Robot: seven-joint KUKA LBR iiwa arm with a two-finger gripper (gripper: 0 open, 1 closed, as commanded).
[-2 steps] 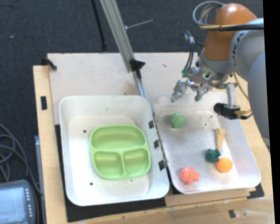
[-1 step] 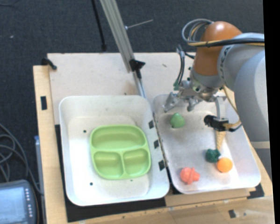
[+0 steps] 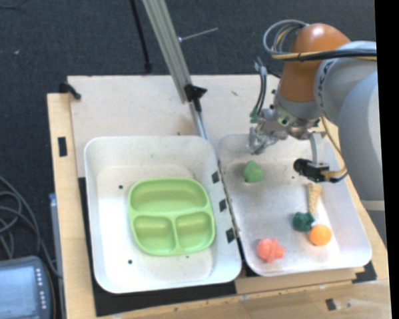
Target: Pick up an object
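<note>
Pick not yet made: gripper (image 3: 259, 144), grasp state impossible to tell, sits over the right bin (image 3: 344, 248) above the green object (image 3: 253, 172), which lies on the bin floor, unlifted.

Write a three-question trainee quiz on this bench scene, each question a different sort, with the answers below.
1. True or false: the green divided tray lies in the left bin.
2. Multiple choice: which item lies nearest the end effector? A. the orange ball B. the light green object C. the pink toy
3. Fill in: the dark green object sits just to the ___ of the orange ball in the camera view.

Key
1. True.
2. B; it lies just below the end effector in the right bin.
3. Left, slightly above it.
</note>
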